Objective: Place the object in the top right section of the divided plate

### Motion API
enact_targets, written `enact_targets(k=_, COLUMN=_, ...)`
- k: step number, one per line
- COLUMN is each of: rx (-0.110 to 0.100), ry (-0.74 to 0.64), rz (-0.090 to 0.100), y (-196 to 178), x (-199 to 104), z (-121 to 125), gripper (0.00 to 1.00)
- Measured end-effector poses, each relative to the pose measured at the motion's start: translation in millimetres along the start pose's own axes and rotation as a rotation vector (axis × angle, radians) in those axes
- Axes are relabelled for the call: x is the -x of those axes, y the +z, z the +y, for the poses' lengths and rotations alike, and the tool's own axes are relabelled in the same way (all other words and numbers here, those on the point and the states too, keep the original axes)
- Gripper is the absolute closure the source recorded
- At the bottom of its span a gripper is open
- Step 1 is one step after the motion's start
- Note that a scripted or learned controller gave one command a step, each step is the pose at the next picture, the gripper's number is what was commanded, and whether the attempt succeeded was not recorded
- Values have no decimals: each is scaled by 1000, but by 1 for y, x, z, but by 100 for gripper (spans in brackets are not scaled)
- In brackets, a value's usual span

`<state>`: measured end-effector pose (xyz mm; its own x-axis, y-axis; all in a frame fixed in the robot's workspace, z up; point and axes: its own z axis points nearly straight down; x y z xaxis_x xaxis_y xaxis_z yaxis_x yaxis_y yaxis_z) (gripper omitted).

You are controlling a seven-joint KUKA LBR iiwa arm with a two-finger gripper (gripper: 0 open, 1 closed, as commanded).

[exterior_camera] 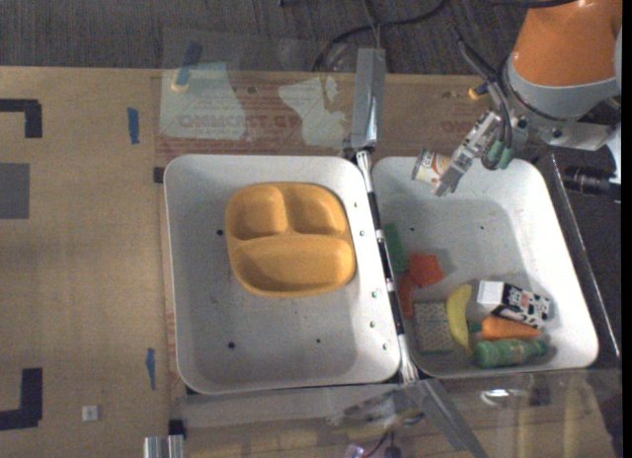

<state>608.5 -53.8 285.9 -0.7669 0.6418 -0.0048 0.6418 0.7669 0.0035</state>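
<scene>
The pincer (446, 172) hangs over the right bin (523, 209) toward its eleven o'clock corner, closed around a small white can (429, 167) with a red-and-green label, lifted clear of the bin floor. The orange divided plate (290, 239) sits in the left bin (197, 278), a little toward twelve o'clock of that bin's middle. Down at the right bin's six o'clock edge lie a banana (458, 314), a carrot (509, 328), a green bottle (509, 351) and a small printed carton (513, 299), huddled together on the worktop (79, 249) side nearest me.
</scene>
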Motion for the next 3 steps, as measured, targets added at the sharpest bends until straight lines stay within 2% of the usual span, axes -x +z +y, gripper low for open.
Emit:
enact_targets(k=1, rx=-1, ry=-248, rz=2, y=17, x=4, z=-2, gripper=100)
enact_targets(k=2, rx=0, ry=-313, rz=2, y=46, x=-12, z=18, gripper=100)
enact_targets(k=3, rx=1, ry=-154, rz=-2, y=55, x=63, z=-3, gripper=100)
